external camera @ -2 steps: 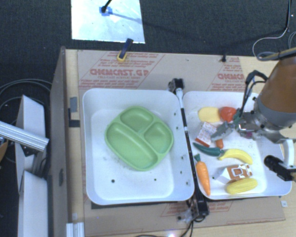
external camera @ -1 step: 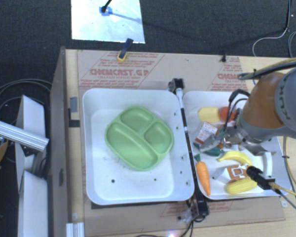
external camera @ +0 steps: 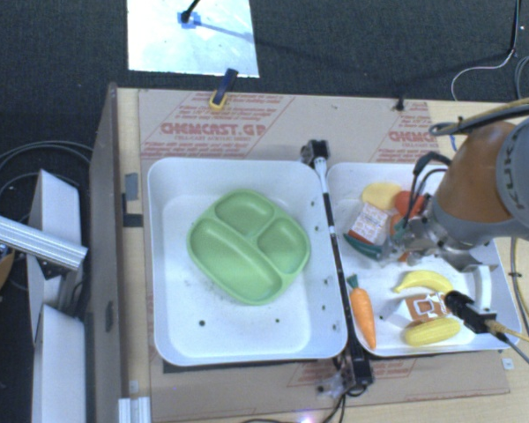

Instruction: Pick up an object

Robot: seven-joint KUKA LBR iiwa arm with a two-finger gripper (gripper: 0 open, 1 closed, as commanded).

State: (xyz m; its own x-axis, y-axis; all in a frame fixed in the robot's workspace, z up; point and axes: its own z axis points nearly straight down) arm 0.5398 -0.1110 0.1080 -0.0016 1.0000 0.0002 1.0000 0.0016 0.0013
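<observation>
Nearest the lens, toward the front rim of the right bin (external camera: 511, 329): carrot (external camera: 362, 314), yellow corn-like piece (external camera: 432, 330), banana (external camera: 423, 280). Farther back in that bin, a small red-and-white carton (external camera: 368, 225), with yellow and orange pieces behind it. Left of that bin, a green divided plate (external camera: 249, 246) in the left bin (external camera: 172, 188). Step in hand, by judgement: reaching down for a grasp, gripper (external camera: 404, 243) low just right of the carton. Cannot tell the finger spacing, nor anything held. Next: settle on one item, close, lift.
</observation>
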